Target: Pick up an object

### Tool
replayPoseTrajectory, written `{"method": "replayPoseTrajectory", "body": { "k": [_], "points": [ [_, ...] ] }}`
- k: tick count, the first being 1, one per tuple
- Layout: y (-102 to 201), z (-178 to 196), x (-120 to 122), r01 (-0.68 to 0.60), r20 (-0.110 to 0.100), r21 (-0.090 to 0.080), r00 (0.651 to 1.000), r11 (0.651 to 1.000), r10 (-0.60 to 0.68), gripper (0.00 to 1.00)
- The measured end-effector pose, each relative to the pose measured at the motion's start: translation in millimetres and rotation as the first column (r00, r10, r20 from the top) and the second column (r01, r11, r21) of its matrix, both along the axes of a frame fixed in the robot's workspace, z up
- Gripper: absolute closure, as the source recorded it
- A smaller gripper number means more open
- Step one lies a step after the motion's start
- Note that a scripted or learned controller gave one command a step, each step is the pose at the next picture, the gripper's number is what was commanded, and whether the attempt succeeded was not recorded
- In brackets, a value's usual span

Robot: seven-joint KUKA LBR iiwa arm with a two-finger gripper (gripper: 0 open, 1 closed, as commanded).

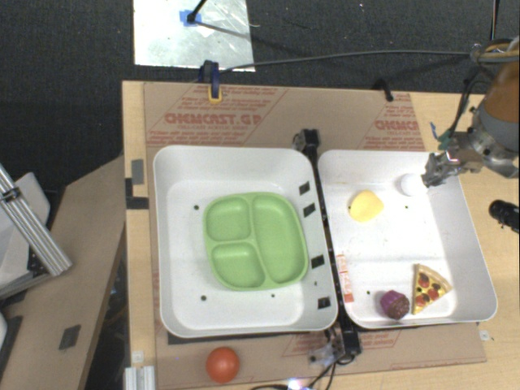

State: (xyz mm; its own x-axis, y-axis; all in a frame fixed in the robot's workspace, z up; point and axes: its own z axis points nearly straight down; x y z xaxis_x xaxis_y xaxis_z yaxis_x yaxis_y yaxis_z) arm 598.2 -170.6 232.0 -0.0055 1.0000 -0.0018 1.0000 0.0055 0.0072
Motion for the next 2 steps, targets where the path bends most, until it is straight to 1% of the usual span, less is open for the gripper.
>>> {"method": "replayPoseTrajectory", "body": {
  "k": [1,2],
  "points": [
    [0,35,1,0.000,-0.001,0.000,1.000,1.000,0.000,1.00],
    [58,39,-3,-0.003,-0.005,0.002,1.000,1.000,0.003,1.00]
  ]
}}
